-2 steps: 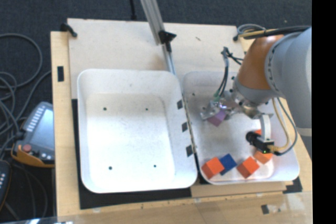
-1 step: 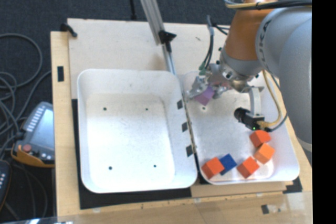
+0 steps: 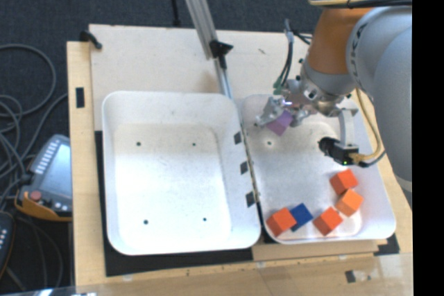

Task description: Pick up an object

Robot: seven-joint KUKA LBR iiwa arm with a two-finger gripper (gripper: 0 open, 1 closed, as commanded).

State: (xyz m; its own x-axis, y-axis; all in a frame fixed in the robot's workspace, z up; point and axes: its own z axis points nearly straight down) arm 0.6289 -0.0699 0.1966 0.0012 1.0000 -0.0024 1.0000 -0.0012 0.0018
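Arm (image 3: 361,38) enters from the right and hangs over the far end of the right bin (image 3: 291,170), which sits touching the left bin (image 3: 173,170) along its inner wall. Gripper (image 3: 281,114) is above the right bin's far-left corner, fingers clamped on a purple block (image 3: 281,123) held clear of the floor. At the right bin's near end lie four orange blocks (image 3: 282,220) (image 3: 327,220) (image 3: 350,202) (image 3: 343,181) and a blue block (image 3: 301,215), the blue one touching the leftmost orange.
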